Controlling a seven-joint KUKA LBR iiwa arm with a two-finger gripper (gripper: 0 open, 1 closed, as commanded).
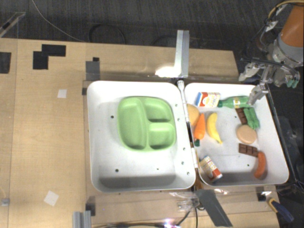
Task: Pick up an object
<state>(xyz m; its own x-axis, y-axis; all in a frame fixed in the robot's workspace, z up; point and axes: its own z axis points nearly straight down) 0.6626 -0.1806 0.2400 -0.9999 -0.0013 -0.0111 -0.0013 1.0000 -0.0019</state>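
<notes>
**Gripper poised over the far corner of the toy-food bin**

My gripper [259,93] hangs at the far right corner of the right bin [280,151], holding nothing; I cannot tell how far it is open. Directly beneath and beside it lies a green bottle [236,101], with a chocolate bar [243,116] and green wrapper [252,118] touching just nearer. Further toward me sit a banana [214,127], carrot [200,126] and round cookie [247,135]. The likely risk: crowded items and the bin wall could deflect my grasp, or the round bottle could roll away.
</notes>
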